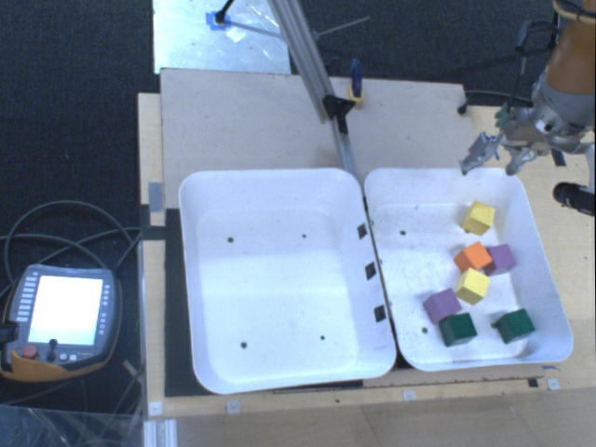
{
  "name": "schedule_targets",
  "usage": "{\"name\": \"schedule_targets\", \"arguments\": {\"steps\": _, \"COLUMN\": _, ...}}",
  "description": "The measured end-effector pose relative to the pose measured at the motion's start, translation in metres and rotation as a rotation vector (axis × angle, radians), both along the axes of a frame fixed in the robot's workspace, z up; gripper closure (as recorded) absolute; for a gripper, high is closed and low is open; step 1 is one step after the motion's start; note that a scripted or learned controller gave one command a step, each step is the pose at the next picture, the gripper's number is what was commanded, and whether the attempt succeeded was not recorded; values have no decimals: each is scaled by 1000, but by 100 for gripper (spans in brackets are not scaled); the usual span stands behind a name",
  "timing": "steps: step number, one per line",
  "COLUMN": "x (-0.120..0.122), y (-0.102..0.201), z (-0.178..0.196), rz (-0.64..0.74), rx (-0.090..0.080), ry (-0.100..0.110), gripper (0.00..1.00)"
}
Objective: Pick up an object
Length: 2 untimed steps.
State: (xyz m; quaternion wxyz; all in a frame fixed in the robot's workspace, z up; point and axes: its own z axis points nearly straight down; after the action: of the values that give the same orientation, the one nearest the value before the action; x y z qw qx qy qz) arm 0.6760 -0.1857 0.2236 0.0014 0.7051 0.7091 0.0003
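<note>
- End effector [496,154] hangs over the far rim of the right bin [540,222]; its two fingers stand apart, with nothing between them.
- Nearest to it in that bin is a yellow cube [479,218].
- Further down lie an orange cube [473,256], a purple cube [501,258] and a second yellow cube [472,285], all close together.
- At the near side are a larger purple cube [441,304] and two green cubes [457,329] [514,324].
- On the tabletop [242,119] the left bin [196,277] stands just beside.
</note>
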Motion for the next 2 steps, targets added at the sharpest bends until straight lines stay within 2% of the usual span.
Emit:
{"name": "schedule_targets", "arguments": {"steps": 1, "x": 0, "y": 0, "z": 0, "rz": -1, "rx": -1, "ry": 0, "gripper": 0}}
{"name": "schedule_targets", "arguments": {"steps": 2, "x": 8, "y": -5, "z": -46, "rz": -1, "rx": 0, "ry": 2, "gripper": 0}}
